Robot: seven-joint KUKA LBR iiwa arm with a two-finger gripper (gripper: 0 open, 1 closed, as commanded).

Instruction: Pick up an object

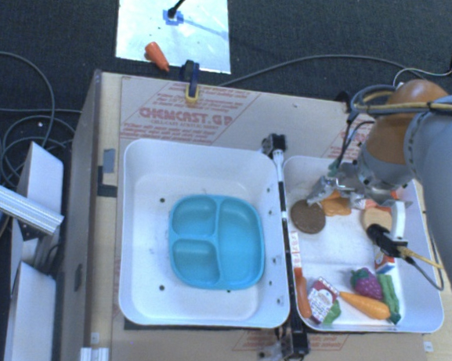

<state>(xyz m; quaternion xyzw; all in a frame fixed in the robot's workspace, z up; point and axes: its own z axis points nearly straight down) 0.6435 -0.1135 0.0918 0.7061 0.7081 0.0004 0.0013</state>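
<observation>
Two white bins sit side by side on the worktop; left bin (pixel 141 208) holds a blue divided plate (pixel 216 242) near its centre; the pincer (pixel 337 190) hangs low at the right bin's (pixel 426 315) far edge, beside a brown disc (pixel 308 217) and an orange piece (pixel 337 206); can't tell its grip; toy carrot (pixel 364 305) and grapes (pixel 367 284) lie nr the near-right corner

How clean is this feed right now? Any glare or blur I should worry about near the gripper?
Camera view: the gripper over the right bin looks soft and low-detail, so its state is unclear; the arm is pale and washed out at the frame's right; a shiny sheet behind the bench glares brightly; the blue tray in the left bin is evenly lit, with faint shadows.
</observation>
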